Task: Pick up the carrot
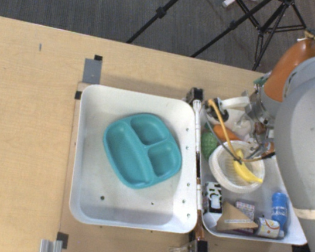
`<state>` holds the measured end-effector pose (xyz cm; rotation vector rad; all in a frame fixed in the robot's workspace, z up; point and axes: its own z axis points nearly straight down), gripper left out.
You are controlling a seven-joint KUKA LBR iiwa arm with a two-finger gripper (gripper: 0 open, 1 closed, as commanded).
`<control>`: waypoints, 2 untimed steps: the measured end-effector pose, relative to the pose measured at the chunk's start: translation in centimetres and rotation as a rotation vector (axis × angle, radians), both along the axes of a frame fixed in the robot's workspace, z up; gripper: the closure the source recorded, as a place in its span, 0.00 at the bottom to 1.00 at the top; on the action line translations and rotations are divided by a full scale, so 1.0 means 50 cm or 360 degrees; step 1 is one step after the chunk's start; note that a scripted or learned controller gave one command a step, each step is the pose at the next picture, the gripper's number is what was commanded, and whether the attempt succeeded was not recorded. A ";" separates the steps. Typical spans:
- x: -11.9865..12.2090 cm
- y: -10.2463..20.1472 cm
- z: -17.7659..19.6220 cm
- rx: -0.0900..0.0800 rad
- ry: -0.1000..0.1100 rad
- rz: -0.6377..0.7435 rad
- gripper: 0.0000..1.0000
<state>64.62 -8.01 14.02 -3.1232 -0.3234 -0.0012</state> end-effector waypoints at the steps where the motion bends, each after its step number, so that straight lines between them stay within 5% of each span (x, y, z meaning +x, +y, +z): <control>1: 0.021 -0.121 0.165 -0.0004 -0.0007 0.0189 0.00; 2: -0.007 -0.012 -0.018 -0.0001 -0.0005 0.0072 0.00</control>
